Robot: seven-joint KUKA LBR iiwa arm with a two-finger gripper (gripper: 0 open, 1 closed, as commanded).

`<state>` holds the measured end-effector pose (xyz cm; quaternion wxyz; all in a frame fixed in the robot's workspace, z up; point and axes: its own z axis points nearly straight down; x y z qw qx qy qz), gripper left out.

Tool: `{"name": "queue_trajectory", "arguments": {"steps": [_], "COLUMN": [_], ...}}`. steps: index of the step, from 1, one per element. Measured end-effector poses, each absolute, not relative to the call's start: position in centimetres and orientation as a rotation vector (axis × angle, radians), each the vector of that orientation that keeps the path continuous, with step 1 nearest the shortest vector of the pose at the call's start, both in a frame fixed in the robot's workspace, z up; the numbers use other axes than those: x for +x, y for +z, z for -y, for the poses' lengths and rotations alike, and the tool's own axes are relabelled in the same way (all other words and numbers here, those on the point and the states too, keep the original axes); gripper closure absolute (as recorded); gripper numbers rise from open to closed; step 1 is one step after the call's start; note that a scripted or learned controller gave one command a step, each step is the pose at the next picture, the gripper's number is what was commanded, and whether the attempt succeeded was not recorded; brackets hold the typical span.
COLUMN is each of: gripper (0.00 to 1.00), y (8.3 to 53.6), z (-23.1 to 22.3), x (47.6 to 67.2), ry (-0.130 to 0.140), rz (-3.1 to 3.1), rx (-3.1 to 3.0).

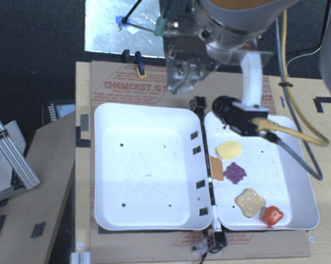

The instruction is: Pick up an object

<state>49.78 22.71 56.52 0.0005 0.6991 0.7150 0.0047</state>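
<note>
The arm hangs high over the far edge of the bins, its pincer [181,80] too blurry to tell if open.

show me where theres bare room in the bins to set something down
The left bin is bare floor from wall to wall. In the right bin, the yellow piece, orange piece, purple piece, toast and red piece crowd its left and front.

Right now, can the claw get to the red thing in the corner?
Probably yes. The red thing lies uncovered in the right bin, only the tan piece beside it. The claw hangs above the bins.
</note>
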Motion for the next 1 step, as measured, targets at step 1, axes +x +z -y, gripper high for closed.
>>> {"name": "queue_trajectory", "arguments": {"steps": [1], "gripper": [0.00], "y": [56.46], "z": [-22.71], "x": [49.78], "ry": [0.013], "rz": [-2.248], "rx": [2.194]}}
